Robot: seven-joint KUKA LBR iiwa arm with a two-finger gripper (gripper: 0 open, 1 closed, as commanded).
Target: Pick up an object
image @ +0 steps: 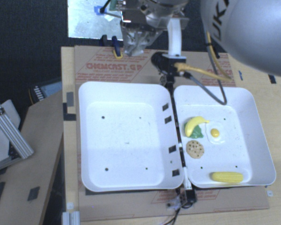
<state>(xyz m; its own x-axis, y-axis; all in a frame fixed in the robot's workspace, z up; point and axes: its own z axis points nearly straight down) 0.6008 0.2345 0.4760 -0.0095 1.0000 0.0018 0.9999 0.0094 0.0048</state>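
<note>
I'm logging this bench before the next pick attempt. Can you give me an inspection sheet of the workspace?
Surface: two white bins side by side on a cardboard sheet; left bin, right bin.
Job's things: all in the right bin: banana over a green piece, fried egg, cookie, corn cob.
Clutter: nothing seen in the bins.
Grippers: gripper raised above the bench's far edge, beyond the left bin; nothing between its fingers.
Cables: yellow cable and grey cable trail over the right bin's far edge.
Surroundings: aluminium rail at left.
</note>
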